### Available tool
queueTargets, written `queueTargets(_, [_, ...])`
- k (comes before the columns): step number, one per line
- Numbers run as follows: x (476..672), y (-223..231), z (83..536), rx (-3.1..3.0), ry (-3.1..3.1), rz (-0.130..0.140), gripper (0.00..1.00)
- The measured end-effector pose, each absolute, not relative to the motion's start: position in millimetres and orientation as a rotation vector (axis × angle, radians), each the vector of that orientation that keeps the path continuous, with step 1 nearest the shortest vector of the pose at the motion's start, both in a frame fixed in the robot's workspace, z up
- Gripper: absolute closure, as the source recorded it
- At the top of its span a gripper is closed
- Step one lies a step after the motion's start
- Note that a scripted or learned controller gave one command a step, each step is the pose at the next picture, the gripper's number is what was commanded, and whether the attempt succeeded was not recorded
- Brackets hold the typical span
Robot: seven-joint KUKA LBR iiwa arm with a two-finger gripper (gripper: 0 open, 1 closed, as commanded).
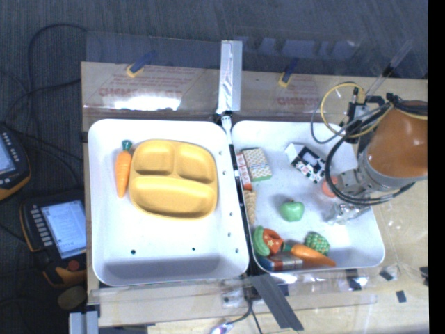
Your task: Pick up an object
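Your hand (342, 213) low at right bin's (372, 256) right side, grip state unreadable, green apple (293, 210) just beside, carrot (311, 253) and toys crowding front wall, yellow tray (174, 179) in left bin (160, 266).

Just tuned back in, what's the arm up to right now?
The arm's gripper is down at the right edge of the right bin, beside a small orange-red object; nothing visibly sits between its fingers. The green apple, a carrot and other toy food lie loose in that bin. The left bin holds a yellow divided tray with another carrot beside it.
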State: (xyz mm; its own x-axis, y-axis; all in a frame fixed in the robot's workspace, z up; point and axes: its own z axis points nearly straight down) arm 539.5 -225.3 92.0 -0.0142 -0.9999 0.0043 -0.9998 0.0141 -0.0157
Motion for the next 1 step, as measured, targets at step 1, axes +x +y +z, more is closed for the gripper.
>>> queueTargets(1, [542.1,-205.2,90.6,-2.209,2.201,0.009,0.0])
